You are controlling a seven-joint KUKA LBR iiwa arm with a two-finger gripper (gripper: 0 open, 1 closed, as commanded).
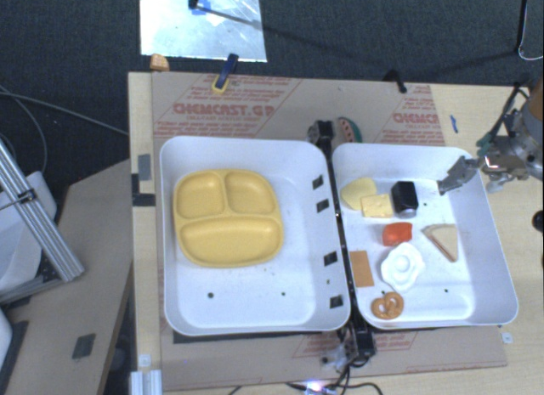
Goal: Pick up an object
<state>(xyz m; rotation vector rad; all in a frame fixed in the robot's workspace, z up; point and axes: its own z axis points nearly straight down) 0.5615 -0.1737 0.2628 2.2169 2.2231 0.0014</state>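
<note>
- At the left of the frame, the left bin (pixel 170 240) holds a yellow divided plate (pixel 228 217); it is bulky and flat, so it makes a poor first target.
- In the right bin (pixel 493 240), the candidates cluster at centre-right: a pale yellow round piece (pixel 358 189) touching a yellow cheese block (pixel 376 206), a black block (pixel 405 197) just beside them, a red piece (pixel 397 234), a fried egg toy (pixel 402 267), a pretzel (pixel 388 305) and a sandwich wedge (pixel 443 241).
- The black block is nearest the gripper and stands tallest, so it looks the easiest to pinch; the fingers should straddle its short sides, clear of the cheese.
- The gripper (pixel 456 176) sits at the upper right, over the bin's far corner, holding nothing; whether it is open cannot be told.
</note>
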